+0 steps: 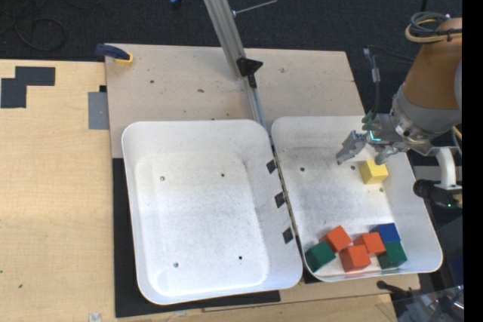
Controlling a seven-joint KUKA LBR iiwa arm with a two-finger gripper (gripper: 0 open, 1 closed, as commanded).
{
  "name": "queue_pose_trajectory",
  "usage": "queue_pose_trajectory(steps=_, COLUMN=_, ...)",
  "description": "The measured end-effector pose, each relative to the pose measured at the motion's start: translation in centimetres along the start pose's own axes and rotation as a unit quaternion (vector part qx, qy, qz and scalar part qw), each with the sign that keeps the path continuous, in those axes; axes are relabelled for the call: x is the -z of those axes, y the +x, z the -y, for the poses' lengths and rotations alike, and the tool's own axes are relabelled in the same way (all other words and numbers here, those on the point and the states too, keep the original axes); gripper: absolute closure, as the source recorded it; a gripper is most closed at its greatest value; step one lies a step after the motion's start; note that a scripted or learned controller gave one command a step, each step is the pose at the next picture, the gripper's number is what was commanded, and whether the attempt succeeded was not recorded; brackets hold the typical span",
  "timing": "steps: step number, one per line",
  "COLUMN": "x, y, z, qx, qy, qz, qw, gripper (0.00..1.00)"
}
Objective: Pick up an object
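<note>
End effector (367, 152) over right bin (321, 185), fingers spread apart, nothing between them, yellow block (373, 172) just beside, other blocks (357, 246) clustered at near corner

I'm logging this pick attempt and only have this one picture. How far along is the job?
Done: the arm has brought the claw over the right bin, spread open just above the yellow block. In hand: nothing; the yellow block rests on the bin floor, not between the fingers. Left: lower, close on a block and lift. The orange, green and blue blocks sit clustered at the bin's near end, away from the claw.
</note>
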State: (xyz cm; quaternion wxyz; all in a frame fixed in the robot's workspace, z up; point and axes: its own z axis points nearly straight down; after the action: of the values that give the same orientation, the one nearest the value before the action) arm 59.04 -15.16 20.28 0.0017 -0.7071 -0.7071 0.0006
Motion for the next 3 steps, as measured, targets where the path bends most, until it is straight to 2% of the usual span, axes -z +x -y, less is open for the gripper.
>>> queue_pose_trajectory(steps=1, x=-5.0, y=-0.1, z=1.1, qx=0.000, qy=0.003, qz=0.000, qw=1.0000, gripper=0.00)
queue_pose_trajectory(steps=2, x=-9.4, y=0.2, z=0.9, qx=-0.001, qy=0.003, qz=0.000, qw=1.0000, gripper=0.00)
queue_pose_trajectory(steps=3, x=-11.1, y=0.2, z=0.8, qx=-0.003, qy=0.000, qz=0.000, qw=1.0000, gripper=0.00)
